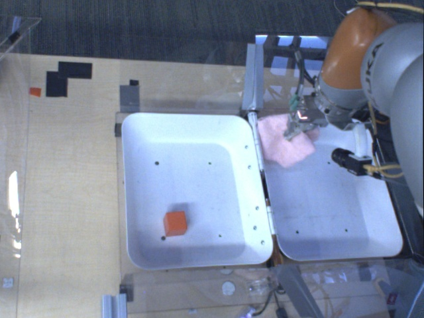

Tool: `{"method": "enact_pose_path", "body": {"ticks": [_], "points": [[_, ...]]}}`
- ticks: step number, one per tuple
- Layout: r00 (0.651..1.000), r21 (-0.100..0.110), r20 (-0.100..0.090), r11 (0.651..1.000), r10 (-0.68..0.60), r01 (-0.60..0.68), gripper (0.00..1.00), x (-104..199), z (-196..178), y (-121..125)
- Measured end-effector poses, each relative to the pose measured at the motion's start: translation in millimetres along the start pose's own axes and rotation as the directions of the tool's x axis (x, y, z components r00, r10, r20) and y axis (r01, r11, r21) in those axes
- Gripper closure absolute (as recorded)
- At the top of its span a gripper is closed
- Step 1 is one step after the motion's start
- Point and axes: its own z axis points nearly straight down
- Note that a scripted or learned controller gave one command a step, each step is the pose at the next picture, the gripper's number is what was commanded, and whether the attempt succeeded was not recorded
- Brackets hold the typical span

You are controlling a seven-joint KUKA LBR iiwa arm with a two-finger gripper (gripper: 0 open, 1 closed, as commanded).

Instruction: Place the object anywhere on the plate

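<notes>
A small orange-red cube lies on the floor of the left bin, near its front left. A pink plate rests in the back left corner of the right bin, tilted against the bin's wall. My gripper hangs over the plate's back right edge, far from the cube. The wrist hides part of the plate's far side.
The grey arm with its orange band fills the back right. A black cable connector juts over the right bin just right of the plate. A metal divider separates the two bins. Black blocks lie on the bench at far left.
</notes>
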Motion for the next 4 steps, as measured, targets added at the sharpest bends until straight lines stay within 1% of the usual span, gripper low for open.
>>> {"method": "enact_pose_path", "body": {"ticks": [1,2,3,4], "points": [[1.000,-0.004,0.000,1.000,-0.011,0.011,1.00,0.6,-40.4,3.0],[0.914,-0.002,0.000,0.914,-0.405,0.405,1.00,56.9,-32.2,7.8],[0.683,-0.006,0.003,0.683,-0.731,0.731,1.00,110.6,-41.6,12.1],[0.344,-0.006,0.005,0.344,-0.939,0.939,1.00,157.1,-45.8,1.2]]}}
